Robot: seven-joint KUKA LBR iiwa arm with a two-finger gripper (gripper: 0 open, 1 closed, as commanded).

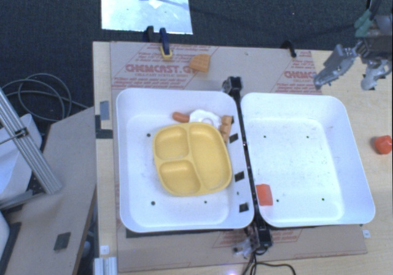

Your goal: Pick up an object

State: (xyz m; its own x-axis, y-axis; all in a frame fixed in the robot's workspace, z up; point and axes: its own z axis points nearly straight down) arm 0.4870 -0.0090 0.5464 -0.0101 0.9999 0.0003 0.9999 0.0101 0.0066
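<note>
Two bins sit side by side on the counter (288, 62), their inner walls meeting along the middle. In the left bin (132, 163) a divided plate (191, 159) lies near the centre. Just behind it are a small sausage-shaped piece (180, 117), a cup-like item (205, 118) partly overlapped by the plate's back edge, and a short block (226, 125) beside the dividing wall. In the right bin (331, 163) a small block (264, 194) rests in the near left corner. Behind the left bin, a waffle-like piece (199, 62) lies on the counter. Right of the right bin, another small block (382, 144) sits on the counter. The gripper (350, 71) hangs above the counter behind the right bin's far right corner.
</note>
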